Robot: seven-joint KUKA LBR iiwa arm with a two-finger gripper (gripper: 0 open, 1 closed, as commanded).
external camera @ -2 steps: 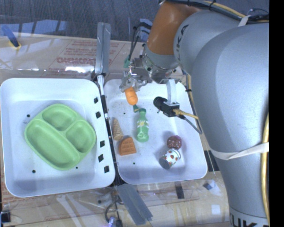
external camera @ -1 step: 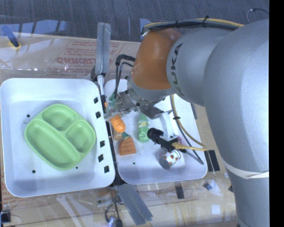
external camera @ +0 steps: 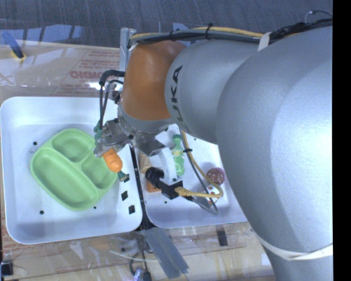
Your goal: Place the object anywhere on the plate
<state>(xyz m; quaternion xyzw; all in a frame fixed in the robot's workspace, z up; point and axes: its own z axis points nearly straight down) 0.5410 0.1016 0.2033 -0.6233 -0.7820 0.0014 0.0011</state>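
A light green divided plate (external camera: 67, 168) lies in the left white bin (external camera: 23, 215). My gripper (external camera: 108, 151) hangs over the plate's right edge. An orange carrot-like object (external camera: 112, 161) sits right at the fingertips, just above the plate's right compartment, and seems to be pinched between them. The big grey arm with its orange band (external camera: 149, 86) covers the bench's right side.
In the right bin (external camera: 187, 215) lie a green and white object (external camera: 178, 160), a brownish round item (external camera: 215, 175) and an orange-brown piece (external camera: 147, 174) near the divider. The arm hides most of that bin.
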